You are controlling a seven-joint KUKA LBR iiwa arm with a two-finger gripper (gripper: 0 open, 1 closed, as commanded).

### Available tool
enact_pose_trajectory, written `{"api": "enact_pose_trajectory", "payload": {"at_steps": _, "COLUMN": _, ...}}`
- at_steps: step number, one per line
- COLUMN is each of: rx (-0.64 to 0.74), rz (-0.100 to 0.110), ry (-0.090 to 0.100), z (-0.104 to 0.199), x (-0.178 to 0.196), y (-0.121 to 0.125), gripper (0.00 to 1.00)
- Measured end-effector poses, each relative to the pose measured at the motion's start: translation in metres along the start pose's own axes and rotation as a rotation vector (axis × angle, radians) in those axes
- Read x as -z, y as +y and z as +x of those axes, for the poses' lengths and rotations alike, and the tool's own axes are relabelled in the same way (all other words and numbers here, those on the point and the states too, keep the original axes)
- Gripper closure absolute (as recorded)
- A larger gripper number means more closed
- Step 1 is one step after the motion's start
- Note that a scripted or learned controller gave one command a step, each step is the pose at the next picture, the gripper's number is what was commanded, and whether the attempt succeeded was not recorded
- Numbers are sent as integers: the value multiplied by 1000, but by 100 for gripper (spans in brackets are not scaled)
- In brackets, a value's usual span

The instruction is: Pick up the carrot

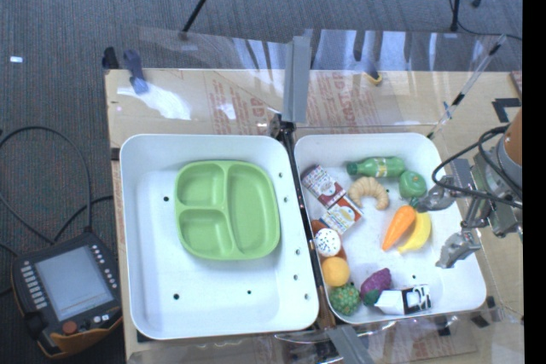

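Carrot [398,227] lies in the right bin [461,290], at centre right of the frame, touching a banana [419,234] on its right side. Gripper [444,225] sits just right of both, fingers spread apart, nothing between them. Green tray [227,208] occupies the left bin [145,268].

The two bins [136,183] looked like smooth, slightly glossy white plastic. The green divided plate [228,209] was matt plastic. The carrot [398,228] had a smooth plastic sheen. The hand [444,226] appeared as bare grey metal. The bench [196,98] looked like pale wood.
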State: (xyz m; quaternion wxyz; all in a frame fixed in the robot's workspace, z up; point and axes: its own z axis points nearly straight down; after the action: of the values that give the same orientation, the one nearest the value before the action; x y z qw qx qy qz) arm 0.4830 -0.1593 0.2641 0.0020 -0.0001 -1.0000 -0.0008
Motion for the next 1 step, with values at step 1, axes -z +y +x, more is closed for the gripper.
{"api": "enact_pose_trajectory", "payload": {"at_steps": 1, "rx": 31, "rz": -2, "ry": 2, "z": -22, "x": -145, "y": 11, "gripper": 0}}
